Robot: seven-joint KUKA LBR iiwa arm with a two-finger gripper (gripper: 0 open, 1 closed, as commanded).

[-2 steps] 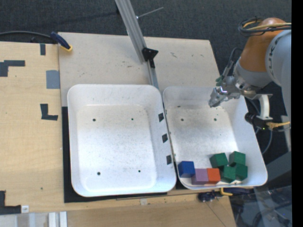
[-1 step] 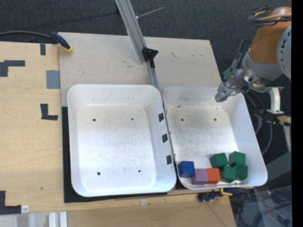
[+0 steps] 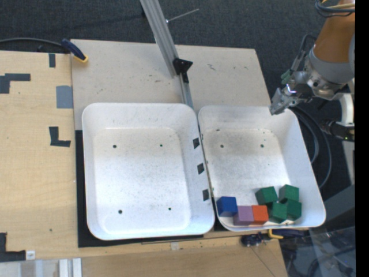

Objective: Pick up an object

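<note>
Blocks (image 3: 262,206) lie clustered at the bin's near edge; jaws well apart.

There are two white bins: the left bin (image 3: 92,154) and the right bin (image 3: 300,149). In the right bin, at about 5 o'clock in the view, lie small blocks in one cluster. I count one blue block (image 3: 227,205), one purple block (image 3: 245,214) and one orange block (image 3: 260,213). The green blocks (image 3: 281,202) touch one another; they seem to be four, but the exact number is hard to tell.
</note>
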